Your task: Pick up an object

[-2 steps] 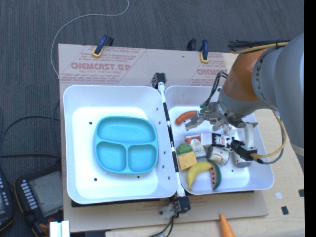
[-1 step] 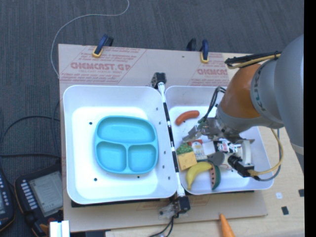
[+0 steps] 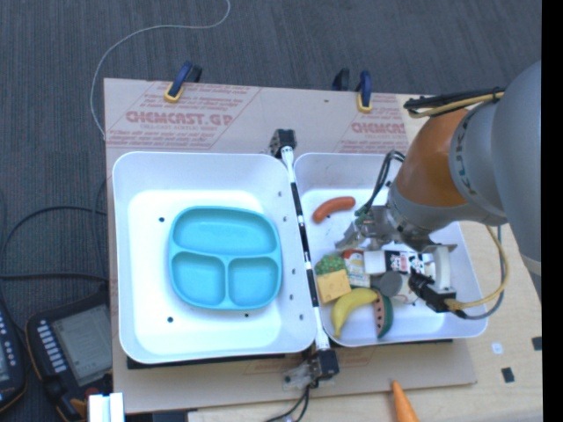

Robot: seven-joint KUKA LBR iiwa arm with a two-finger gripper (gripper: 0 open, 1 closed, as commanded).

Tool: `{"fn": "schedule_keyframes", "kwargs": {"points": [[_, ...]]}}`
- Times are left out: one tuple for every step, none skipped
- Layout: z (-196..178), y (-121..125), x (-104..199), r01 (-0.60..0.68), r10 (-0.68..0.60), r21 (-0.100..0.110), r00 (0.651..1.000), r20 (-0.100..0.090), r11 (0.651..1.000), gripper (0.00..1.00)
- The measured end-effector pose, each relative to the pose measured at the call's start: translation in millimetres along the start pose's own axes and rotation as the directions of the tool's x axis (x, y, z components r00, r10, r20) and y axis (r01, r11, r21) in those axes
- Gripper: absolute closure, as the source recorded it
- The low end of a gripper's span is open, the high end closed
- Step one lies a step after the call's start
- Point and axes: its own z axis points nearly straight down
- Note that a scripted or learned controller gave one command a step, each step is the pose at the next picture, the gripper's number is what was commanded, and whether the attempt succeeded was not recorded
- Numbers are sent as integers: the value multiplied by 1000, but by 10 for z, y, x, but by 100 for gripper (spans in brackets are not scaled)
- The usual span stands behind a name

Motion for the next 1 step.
{"fn": "schedule_keyframes", "kwargs": {"points": [[-931,-484,720,1,-1,12,1000,-2,1000,100]]}}
